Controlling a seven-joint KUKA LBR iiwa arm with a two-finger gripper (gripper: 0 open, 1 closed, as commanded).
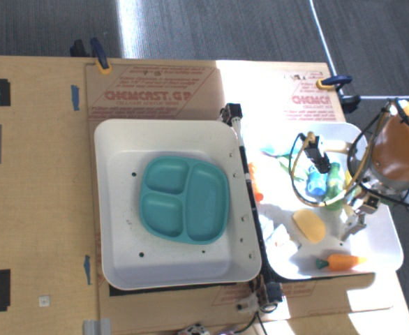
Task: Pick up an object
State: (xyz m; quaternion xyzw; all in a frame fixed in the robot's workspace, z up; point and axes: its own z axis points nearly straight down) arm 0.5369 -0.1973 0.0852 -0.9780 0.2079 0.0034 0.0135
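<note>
Right bin (389, 246) crowded: fingers (352, 223) near its right wall, state unclear; teal tray (185, 199) alone in left bin (114, 187).

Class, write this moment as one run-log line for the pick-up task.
phase: reaching | claw: low in right bin, nothing seen held | nearest: yellow piece, carrot | left bin: teal tray

Here's the arm (398, 149) at the right edge: a rounded, glossy orange band dominates, with a pale grey piece just above it. Below the band sits a small metallic wrist section, silver with dark fittings. Thin black cables (361, 145) loop off it in wide arcs, and one yellowish wire (296, 169) curves down with them. Out front hangs a small black block with a lighter tip. The gripper (354, 222) looks silvery grey, slim and angular, too small to make out screws or markings.
</note>
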